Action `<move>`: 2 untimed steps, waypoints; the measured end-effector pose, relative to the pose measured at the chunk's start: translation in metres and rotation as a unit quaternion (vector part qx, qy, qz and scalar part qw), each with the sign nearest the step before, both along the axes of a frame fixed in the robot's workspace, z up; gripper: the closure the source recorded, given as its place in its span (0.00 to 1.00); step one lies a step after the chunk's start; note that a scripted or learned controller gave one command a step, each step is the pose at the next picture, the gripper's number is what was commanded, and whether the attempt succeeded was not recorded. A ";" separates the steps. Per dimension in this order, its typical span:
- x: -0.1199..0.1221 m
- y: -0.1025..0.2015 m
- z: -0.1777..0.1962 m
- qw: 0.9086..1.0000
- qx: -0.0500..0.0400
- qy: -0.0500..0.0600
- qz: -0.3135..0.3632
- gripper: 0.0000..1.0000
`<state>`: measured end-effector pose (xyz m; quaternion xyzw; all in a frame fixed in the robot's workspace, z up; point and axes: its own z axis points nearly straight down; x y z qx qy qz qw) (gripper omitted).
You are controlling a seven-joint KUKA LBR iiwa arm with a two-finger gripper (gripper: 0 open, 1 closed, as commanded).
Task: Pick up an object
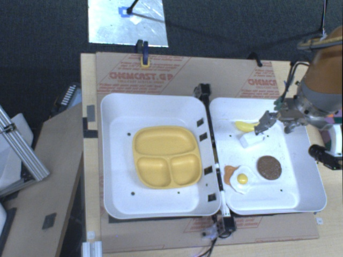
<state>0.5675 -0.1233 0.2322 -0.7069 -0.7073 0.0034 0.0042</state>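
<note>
Left bin (115,143) holds a yellow divided tray (166,157). Right bin (300,194) has a fried egg (241,179) near its front left, brown patty (269,167) just right of it, and a banana (245,126) and small white block (250,140) farther back. Gripper (263,126) hangs just right of the banana, over the block; its state can't be told.
</note>
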 end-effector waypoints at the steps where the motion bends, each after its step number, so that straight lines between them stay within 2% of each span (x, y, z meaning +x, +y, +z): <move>1: 0.002 0.000 0.006 1.000 -0.001 -0.006 0.001 0.00; 2: 0.003 0.010 -0.051 1.000 0.000 -0.005 0.001 0.00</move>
